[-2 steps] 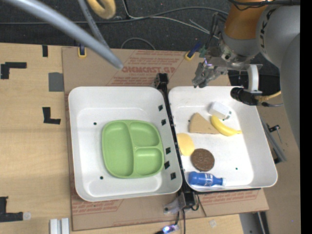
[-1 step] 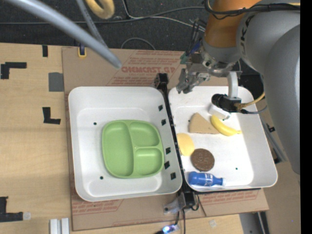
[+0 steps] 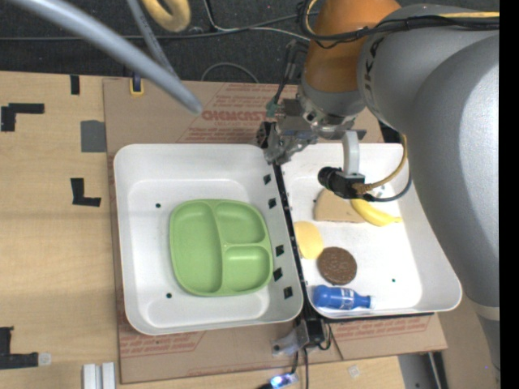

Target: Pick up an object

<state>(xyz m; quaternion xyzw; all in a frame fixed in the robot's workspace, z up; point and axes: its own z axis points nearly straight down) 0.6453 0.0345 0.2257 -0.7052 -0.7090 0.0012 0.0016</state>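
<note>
Nothing lifted yet; the pick is all ahead of me.

Nearest, blue bottle (image 3: 340, 299), brown cookie (image 3: 336, 265) and banana (image 3: 376, 212) lie in the right bin (image 3: 422, 258) (all candidates); farther, my gripper (image 3: 280, 140) hangs over the bins' shared edge, jaw state I cannot tell.

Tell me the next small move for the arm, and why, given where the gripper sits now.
Probably shift the gripper toward the right bin and down. It hangs over the far end of the divider between the bins, above none of the items. The banana, tan wedge, yellow round piece, brown disc and blue bottle all lie nearer the camera in that bin.
</note>
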